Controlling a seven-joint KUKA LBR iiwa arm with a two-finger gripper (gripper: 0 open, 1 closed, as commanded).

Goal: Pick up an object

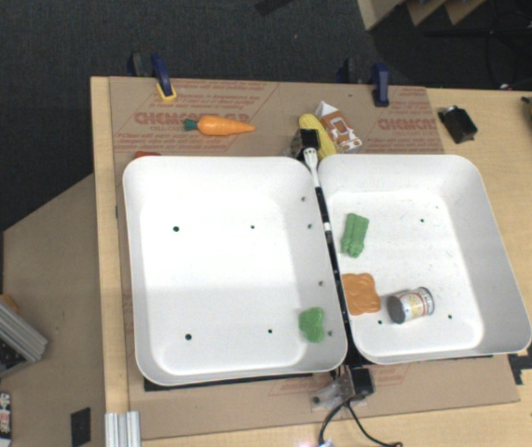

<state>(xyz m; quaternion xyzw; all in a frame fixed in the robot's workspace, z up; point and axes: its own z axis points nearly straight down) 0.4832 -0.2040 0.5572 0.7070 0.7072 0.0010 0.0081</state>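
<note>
In the right bin (pixel 461 189) a green block (pixel 354 234) lies near the left wall. Below it an orange flat piece (pixel 361 293) rests against that wall, with a small metal can (pixel 410 305) on its side just to its right. A small green lump (pixel 312 324) sits in the left bin (pixel 210 194) at its lower right corner.
Behind the bins on the cardboard bench top lie a toy carrot (pixel 219 127), a yellow piece (pixel 314 130) and a brown-and-white packet (pixel 338 130). Blue clamps (pixel 163 79) (pixel 381 83) grip the back edge. A black block (pixel 457 124) sits at the back right.
</note>
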